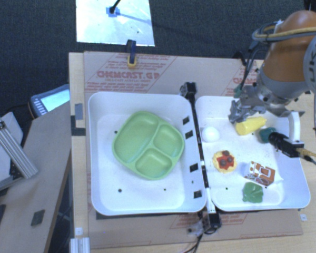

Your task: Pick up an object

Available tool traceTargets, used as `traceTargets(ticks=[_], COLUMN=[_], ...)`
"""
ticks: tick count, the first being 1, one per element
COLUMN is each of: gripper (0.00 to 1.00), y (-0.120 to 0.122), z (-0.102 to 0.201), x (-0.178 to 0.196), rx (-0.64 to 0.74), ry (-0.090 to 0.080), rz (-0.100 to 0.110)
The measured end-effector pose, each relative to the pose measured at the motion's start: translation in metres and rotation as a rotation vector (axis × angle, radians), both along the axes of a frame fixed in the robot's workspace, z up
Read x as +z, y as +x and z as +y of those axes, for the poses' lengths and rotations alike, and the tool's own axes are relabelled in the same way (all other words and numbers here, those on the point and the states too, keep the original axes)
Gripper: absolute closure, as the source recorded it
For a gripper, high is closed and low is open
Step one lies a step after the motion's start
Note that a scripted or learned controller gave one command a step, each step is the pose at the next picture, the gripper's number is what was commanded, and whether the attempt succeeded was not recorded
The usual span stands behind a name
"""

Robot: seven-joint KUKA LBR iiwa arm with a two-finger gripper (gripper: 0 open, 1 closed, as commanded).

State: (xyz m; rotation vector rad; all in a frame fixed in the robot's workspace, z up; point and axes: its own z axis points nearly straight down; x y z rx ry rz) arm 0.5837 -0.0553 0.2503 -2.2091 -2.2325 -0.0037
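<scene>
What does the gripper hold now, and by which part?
It cannot be told. The gripper is low in the right bin, at the yellow object.

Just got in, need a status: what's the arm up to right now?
The arm is reaching into the right bin, with its gripper down at the yellow piece near the back. Whether it has a grasp is unclear. The white ball, pizza toy, small box and green toy lie loose in the same bin. The left bin holds a green divided tray.
</scene>
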Motion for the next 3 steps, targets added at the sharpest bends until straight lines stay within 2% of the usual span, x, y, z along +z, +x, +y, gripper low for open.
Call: traceTargets(ticks=[2,3], gripper=[1.00,1.00], y=[-0.037,-0.039], z=[0.097,0.144], x=[-0.021,-0.020], rx=[0.000,-0.001], ry=[0.000,0.000], rz=[0.002,-0.001])
